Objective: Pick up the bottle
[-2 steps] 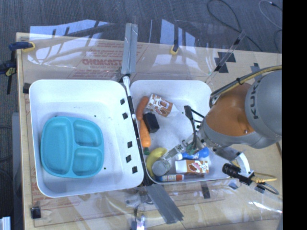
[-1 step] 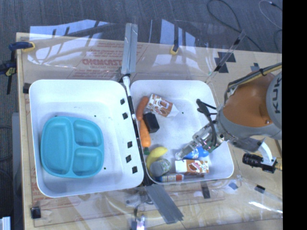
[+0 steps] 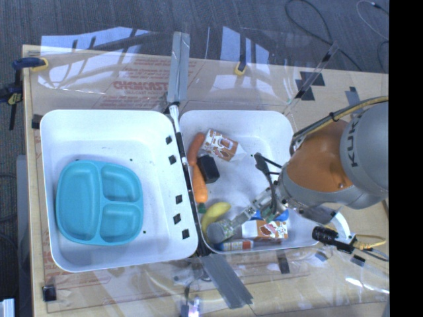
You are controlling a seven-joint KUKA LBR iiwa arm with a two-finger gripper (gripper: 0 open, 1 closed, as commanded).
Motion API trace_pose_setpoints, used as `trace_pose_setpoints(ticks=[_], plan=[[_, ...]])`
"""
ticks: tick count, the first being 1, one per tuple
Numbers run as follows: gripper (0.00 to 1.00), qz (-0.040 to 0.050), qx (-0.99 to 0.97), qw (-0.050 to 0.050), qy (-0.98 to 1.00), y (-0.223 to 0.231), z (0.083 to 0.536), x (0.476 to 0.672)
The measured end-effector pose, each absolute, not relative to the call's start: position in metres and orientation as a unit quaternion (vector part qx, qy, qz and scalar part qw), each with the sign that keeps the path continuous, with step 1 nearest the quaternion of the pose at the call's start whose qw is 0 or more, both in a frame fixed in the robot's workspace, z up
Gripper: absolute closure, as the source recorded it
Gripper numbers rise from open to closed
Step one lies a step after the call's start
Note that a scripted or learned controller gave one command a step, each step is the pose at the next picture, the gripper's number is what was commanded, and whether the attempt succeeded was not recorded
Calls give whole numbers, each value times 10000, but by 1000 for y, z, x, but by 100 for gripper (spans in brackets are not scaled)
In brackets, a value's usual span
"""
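Camera view, looking down at a slant: bench (image 3: 86,65) carries two white bins side by side. Left bin (image 3: 99,127) holds a blue divided plate (image 3: 99,201), lying flat, well apart from all the action. Right bin (image 3: 264,127) is cluttered, stuff bunched toward its near wall and the divider.

Arm (image 3: 330,167) reaches in from the right, orange band above the wrist, wrist tipped down over the near right part of the right bin. Hand (image 3: 268,207) sits low among the items there, likely because the target lies flat and needs a low approach. How far the hand is open, or whether it has hold of anything: cannot tell, wrist and clutter block it.

Bottle (image 3: 234,223), as best I can judge, is the clear one with a greyish end lying on its side near the front wall, running from beside a yellow lemon-like piece (image 3: 216,210) toward the hand. Lying down, wedged among neighbours, so little clear room for a grasp. Just beside it: a small printed carton (image 3: 272,230) and a thin tube or marker (image 3: 234,245) along the wall.

Farther back: an orange carrot (image 3: 198,183) along the divider, a black block (image 3: 209,169) touching it, another printed carton (image 3: 220,145).

Judgement: step in hand is the reach or grasp; lift not yet done. Risk is nudging the carton instead.
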State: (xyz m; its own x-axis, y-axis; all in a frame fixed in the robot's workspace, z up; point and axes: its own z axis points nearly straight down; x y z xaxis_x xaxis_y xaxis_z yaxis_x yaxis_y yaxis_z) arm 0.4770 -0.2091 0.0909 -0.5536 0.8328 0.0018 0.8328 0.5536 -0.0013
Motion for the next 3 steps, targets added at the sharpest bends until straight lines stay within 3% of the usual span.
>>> trace_pose_setpoints(ticks=[1,2,3], plan=[[100,2,-4714,10,-8819,-209,100,477],[100,1,-3518,-11,-9361,-211,93,541],[0,3,-3519,-12,-9360,-211,93,541]])
